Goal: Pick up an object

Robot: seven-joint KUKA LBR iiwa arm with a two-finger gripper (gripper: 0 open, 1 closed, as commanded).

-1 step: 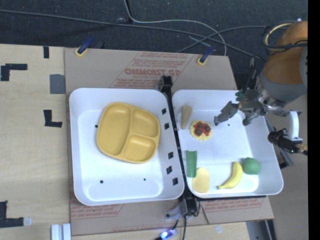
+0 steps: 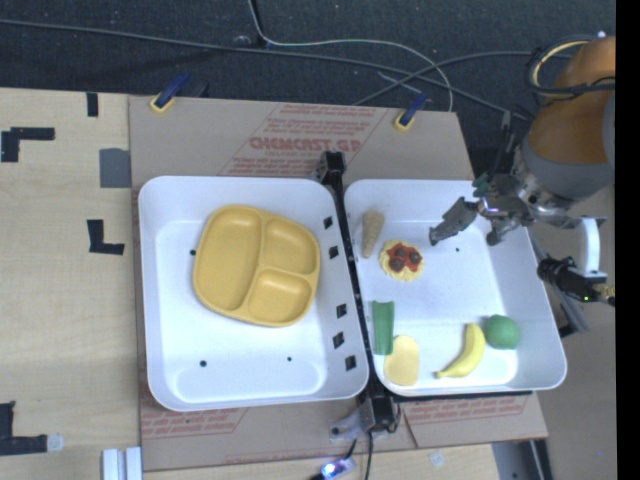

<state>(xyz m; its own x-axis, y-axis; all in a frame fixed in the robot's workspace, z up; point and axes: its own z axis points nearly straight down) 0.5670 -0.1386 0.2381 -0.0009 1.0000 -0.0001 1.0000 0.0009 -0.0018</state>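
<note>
Taking the right bin (image 2: 530, 298) as the landmark: along its near wall lie a pale yellow piece (image 2: 402, 360), a banana (image 2: 464, 352) and a green ball (image 2: 501, 331). A green stick (image 2: 382, 326) lies just behind the yellow piece. Toward its far-left part sit a small tart topped with red (image 2: 401, 260) and a beige cone (image 2: 372, 231). Over its far-right part hangs the end effector (image 2: 470, 223), fingers spread apart, gripping nothing. Left of it, the other bin (image 2: 160, 298) holds a yellow divided plate (image 2: 255, 265).
</note>
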